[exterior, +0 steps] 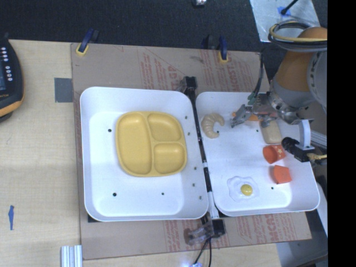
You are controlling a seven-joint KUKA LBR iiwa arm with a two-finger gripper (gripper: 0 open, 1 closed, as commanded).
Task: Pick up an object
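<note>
A wooden bench point(39, 166) bears a cardboard sheet point(139, 65) under two white bins point(94, 149).

We see a brown cardboard sheet point(139, 65) clamped onto a pale wooden bench point(39, 166). Beyond the cardboard lies dark floor point(128, 7); left of it, a grey tape patch point(63, 89).
</note>
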